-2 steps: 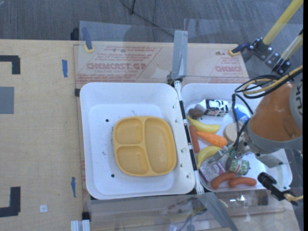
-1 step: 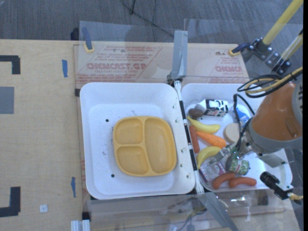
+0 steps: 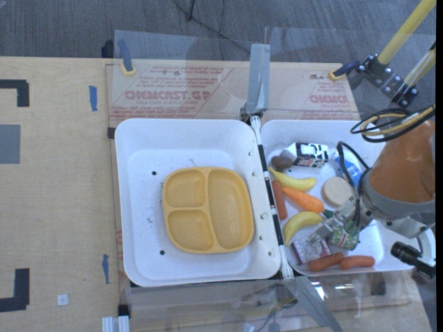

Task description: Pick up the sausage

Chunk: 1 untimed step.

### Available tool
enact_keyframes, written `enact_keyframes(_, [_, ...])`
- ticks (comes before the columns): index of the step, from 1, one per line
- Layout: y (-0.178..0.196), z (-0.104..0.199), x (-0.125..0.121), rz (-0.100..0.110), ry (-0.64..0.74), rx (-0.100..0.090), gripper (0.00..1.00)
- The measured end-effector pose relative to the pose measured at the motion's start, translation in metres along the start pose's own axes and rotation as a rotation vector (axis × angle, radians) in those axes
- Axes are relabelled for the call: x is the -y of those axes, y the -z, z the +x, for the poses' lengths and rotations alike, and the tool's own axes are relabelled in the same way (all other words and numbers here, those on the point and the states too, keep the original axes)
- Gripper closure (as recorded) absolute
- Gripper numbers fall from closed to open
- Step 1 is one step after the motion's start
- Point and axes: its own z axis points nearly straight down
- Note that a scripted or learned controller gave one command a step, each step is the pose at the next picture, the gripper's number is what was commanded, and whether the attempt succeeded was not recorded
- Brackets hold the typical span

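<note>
My two-finger gripper (image 3: 337,225) hangs low over the right shallow white bin (image 3: 277,134), just above the clutter at its near side. Whether it is open or closed, or has hold of anything, I cannot tell; a crumpled green-and-white wrapper (image 3: 344,236) blurs into it. The sausage I judge to be the smooth, reddish-orange cylinder (image 3: 325,261) lying at the near edge of that bin, beside a similar reddish-orange piece (image 3: 357,261) to its right. It is on the bin floor, so I judge the pick not yet made: descent, grasp and lift are left.

Round it lie glossy plastic shapes: two curved yellow bananas (image 3: 293,181) (image 3: 300,222), a tapered orange carrot (image 3: 302,199), a tan round disc (image 3: 336,191) and a flat pink packet (image 3: 302,248). The left white bin (image 3: 131,185) holds a matte yellow three-compartment plate (image 3: 208,209).
</note>
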Motion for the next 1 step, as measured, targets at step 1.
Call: enact_keyframes(1, [0.0899, 0.0282, -0.0155, 0.016, -0.022, -0.012, 0.00])
